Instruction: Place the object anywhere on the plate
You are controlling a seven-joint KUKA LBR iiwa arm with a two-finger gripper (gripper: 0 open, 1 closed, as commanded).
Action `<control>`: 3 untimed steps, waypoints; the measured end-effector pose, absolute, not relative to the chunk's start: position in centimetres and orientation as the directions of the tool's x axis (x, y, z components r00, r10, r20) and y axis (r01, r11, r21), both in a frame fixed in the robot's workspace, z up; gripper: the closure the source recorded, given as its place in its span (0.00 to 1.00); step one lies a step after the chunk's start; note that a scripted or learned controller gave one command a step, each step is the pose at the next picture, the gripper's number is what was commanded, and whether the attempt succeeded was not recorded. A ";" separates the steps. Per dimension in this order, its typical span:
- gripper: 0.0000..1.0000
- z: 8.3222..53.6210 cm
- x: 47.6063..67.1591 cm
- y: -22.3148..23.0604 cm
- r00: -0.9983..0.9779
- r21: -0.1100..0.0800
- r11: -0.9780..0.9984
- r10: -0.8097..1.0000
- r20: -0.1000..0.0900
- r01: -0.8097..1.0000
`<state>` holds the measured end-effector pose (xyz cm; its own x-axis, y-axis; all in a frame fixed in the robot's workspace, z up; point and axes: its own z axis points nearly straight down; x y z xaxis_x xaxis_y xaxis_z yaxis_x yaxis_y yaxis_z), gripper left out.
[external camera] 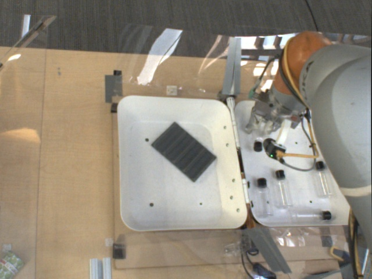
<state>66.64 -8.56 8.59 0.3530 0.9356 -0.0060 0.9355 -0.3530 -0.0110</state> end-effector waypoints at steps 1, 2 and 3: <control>1.00 9.7 66.8 -8.5 0.349 -0.008 -0.349 0.937 -0.006 0.937; 1.00 8.6 66.7 -8.9 0.395 -0.013 -0.395 0.919 -0.002 0.919; 1.00 8.6 66.7 -8.4 0.482 -0.009 -0.482 0.876 -0.003 0.876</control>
<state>66.70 -8.41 8.63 0.4816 0.8764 -0.0033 0.8764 -0.4816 -0.0094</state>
